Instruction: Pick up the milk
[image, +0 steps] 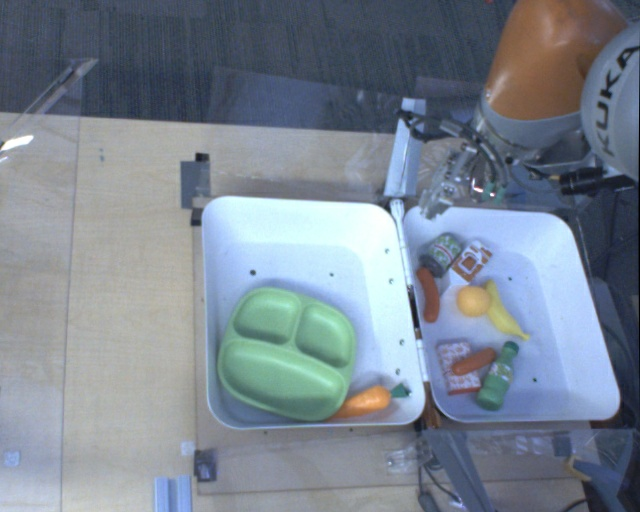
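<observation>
The milk (471, 261) is a small white carton with red-brown print. It lies in the back left part of the right bin (575, 300), next to a dark green can (442, 250). My gripper (452, 190) hangs over the back left rim of that bin, just behind the can and the carton and well above them. Nothing shows in its grasp. The arm's orange band (540, 55) rises behind it at the top right.
The right bin also holds a red sausage (430, 295), an orange fruit (473, 300), a banana (503, 315), a pink packet (452, 357) with a second sausage (474, 361) on it, and a green bottle (497, 377). In the left bin (300, 230) are a green divided plate (288, 352) and a carrot (366, 401).
</observation>
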